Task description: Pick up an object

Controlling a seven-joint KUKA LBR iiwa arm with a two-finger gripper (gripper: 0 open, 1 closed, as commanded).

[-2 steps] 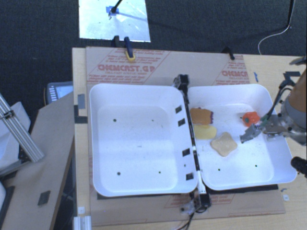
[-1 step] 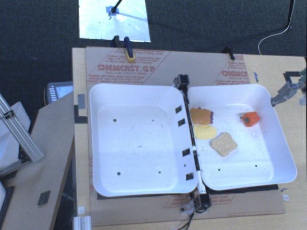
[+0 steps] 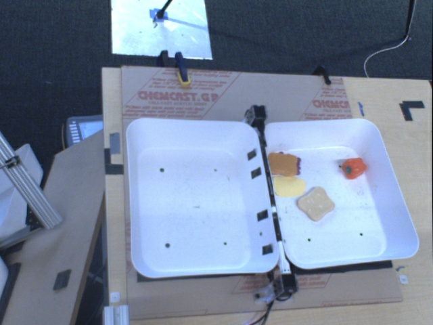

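My desk: right bin holds an orange piece, yellow disc, tan piece and red object. The board at upper centre reads "CHEMCAST GP". My tool's state: cannot tell.

1. The floor of the left bin is left open for passage from above.
2. The near-left part of the right bin is occupied by an orange-brown piece, a yellow disc and a tan piece.
3. A red object is set apart toward the right wall; open floor is left between.
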